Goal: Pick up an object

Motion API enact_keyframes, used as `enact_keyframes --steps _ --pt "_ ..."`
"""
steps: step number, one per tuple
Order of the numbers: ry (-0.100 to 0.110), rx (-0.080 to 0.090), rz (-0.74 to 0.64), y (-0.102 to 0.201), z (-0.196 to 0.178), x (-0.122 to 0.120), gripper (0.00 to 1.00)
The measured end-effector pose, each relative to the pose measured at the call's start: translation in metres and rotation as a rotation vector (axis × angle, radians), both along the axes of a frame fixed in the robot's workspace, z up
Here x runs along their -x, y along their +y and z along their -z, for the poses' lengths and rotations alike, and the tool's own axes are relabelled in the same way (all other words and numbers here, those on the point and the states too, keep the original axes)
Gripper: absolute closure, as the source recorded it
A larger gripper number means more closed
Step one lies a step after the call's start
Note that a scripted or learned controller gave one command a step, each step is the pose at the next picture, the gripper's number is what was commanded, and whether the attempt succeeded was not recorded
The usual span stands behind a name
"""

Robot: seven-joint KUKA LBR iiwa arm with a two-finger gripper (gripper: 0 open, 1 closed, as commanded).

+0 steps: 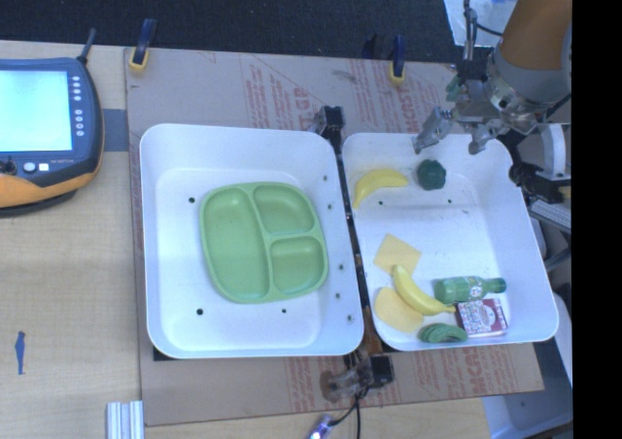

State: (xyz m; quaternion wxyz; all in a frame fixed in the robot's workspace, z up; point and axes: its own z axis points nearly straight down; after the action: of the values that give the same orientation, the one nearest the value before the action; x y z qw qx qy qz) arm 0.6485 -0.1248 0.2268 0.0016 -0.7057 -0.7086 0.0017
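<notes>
While tool (452, 136) hangs open over right bin (515, 223) | left bin (155, 233): green tray (262, 243) | right: bananas (379, 182), bottle (468, 288)

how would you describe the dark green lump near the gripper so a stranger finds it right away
Start at the right white bin, the one without the green divided plate. Look to its far end, below the gripper, where a dark green round lump lies just right of a banana. It sits apart from the pile at the near end.
</notes>
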Motion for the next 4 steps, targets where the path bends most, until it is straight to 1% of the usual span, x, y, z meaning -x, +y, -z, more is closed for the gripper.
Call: enact_keyframes --steps 1,2,3,4 --pt "0.002 0.001 0.000 -0.033 0.066 -0.007 0.00" --pt "0.002 0.001 -0.002 -0.029 0.101 -0.007 0.00" --pt "-0.001 0.000 0.001 -0.087 0.135 -0.007 0.00" --pt "-0.001 -0.001 -0.001 -0.087 0.135 -0.008 0.00"
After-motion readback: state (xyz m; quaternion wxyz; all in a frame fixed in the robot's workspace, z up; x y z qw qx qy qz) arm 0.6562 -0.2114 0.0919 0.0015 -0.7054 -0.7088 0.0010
